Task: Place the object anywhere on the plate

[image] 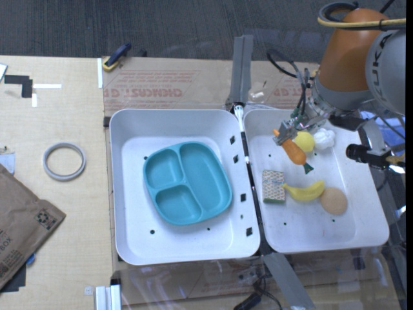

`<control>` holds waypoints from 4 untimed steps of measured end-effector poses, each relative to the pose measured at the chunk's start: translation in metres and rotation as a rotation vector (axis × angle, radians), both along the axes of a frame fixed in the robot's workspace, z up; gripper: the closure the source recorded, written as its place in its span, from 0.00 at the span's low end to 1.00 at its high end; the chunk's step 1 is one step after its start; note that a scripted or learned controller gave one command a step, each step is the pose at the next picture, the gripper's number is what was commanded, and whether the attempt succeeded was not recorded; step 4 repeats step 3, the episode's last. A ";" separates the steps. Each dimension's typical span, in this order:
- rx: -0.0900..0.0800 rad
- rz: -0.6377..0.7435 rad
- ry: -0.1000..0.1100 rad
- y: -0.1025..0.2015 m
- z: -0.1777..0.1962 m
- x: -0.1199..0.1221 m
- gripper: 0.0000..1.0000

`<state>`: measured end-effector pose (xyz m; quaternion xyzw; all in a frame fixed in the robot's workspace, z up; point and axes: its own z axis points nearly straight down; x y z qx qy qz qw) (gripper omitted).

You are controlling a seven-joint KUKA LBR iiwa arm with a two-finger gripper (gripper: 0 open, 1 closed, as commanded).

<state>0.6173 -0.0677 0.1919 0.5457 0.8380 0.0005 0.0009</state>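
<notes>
A teal plate with three compartments lies in the left bin. Over the back of the right bin, my gripper points down and is shut on the upper end of an orange toy carrot. The carrot slants down to the right and its green tip is lowest. A yellow lemon sits right behind the carrot, touching or nearly touching it. The plate is well to the left of the gripper, across the wall between the bins.
The right bin also holds a green-and-tan sponge, a banana, a tan egg-shaped object and a white crumpled item. A tape ring and a brown bag lie on the bench to the left.
</notes>
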 end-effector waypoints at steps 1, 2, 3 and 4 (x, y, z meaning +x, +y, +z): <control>-0.001 0.381 -0.001 0.058 0.010 0.018 1.00; 0.000 0.525 0.004 0.127 -0.001 -0.067 1.00; 0.000 0.524 0.003 0.126 -0.001 -0.067 0.00; 0.000 0.524 0.003 0.126 -0.001 -0.067 0.00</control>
